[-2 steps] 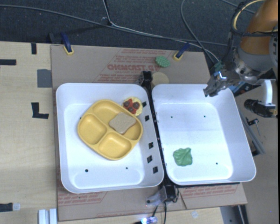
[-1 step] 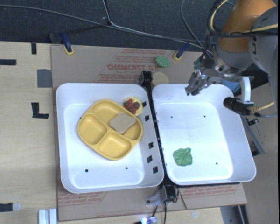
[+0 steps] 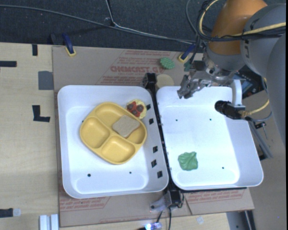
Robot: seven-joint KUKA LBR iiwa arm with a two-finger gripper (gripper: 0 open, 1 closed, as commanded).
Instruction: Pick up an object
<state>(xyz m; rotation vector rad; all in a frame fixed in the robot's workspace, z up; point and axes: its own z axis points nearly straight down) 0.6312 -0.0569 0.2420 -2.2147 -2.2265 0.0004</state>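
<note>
A green leafy piece (image 3: 187, 160) lies near the front of the right bin (image 3: 240, 143). In the left bin (image 3: 72, 143) rests a yellow divided tray (image 3: 98, 131) with a tan slice of bread (image 3: 126, 125) on it, and a small red and yellow item (image 3: 137, 108) sits at the tray's back right corner. My gripper (image 3: 186, 91) hangs over the back left corner of the right bin, well away from the green piece. Nothing shows between its fingers.
A small green round object (image 3: 166, 63) lies on the cardboard behind the bins. Black clips (image 3: 150, 80) line the seam between the bins. Cables run across the dark back area. The arm's body covers the right bin's back right side.
</note>
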